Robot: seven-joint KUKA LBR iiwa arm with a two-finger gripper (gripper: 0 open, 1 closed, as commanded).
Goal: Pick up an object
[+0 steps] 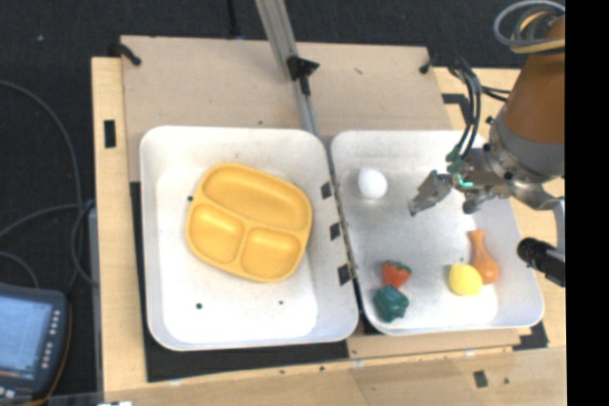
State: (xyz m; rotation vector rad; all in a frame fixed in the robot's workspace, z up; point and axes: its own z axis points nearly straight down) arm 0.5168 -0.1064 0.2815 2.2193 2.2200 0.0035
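In the right bin (433,147) lie a white ball (372,183), a red piece with a green top (396,274), a dark green piece (390,301), a yellow lemon-like piece (464,280) and an orange carrot-like piece (481,257). My gripper (430,193) hangs above the middle of this bin, to the right of the white ball and above the carrot. Nothing shows between its fingers.
The left bin (171,204) holds a yellow divided plate (249,222). A metal rail (274,14) slants down to the gap between the bins. Cables run along the arm at the upper right.
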